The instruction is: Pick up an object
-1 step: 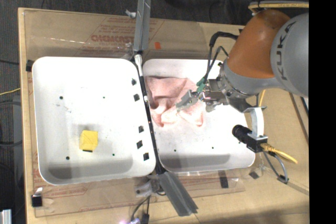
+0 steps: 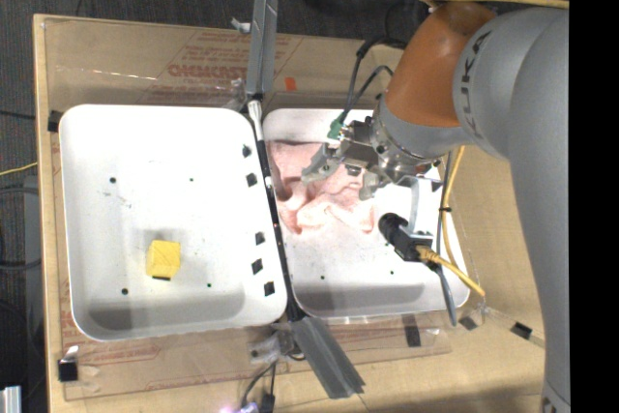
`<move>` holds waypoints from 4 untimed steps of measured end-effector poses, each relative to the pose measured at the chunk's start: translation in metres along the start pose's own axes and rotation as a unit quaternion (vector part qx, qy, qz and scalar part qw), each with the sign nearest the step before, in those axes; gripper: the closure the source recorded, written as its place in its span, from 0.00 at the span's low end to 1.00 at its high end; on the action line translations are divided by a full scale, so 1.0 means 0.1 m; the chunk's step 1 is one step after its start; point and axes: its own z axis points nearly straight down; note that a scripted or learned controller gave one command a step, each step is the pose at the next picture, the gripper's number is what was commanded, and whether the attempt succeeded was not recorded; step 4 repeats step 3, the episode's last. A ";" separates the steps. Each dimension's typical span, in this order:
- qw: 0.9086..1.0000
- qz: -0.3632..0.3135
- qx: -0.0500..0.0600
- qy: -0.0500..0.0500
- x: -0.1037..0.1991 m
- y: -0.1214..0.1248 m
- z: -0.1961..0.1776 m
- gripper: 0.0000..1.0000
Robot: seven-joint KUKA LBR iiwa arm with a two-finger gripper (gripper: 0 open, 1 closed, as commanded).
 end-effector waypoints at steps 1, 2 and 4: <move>0.999 -0.035 0.001 0.000 -0.57 0.77 1.32 0.00; 0.999 -0.037 0.002 0.000 -0.57 0.77 1.23 1.00; 0.996 -0.093 -0.001 0.001 0.06 1.16 0.18 1.00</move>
